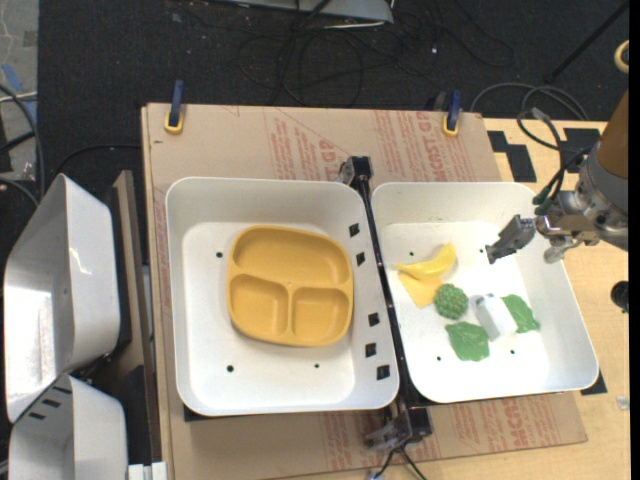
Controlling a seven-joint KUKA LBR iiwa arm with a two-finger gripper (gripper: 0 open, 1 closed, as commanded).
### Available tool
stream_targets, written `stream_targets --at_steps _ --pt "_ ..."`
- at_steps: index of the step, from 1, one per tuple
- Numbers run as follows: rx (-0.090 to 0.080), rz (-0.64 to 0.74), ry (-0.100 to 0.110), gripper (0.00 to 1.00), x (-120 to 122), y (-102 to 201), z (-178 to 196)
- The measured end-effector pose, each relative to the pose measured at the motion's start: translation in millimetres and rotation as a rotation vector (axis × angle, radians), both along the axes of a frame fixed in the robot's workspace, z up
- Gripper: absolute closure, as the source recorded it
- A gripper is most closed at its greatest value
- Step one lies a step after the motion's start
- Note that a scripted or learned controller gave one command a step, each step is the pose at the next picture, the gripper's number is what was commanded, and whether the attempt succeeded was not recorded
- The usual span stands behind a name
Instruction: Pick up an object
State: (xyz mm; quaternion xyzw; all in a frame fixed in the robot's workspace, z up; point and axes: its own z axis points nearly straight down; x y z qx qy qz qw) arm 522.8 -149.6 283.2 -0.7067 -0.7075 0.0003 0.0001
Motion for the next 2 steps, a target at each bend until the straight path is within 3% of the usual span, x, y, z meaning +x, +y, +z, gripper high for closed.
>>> stream_targets --at_steps 2 --pt "0.002 -0.004 0.007 0.00 -7.9 5.1 -107.9"
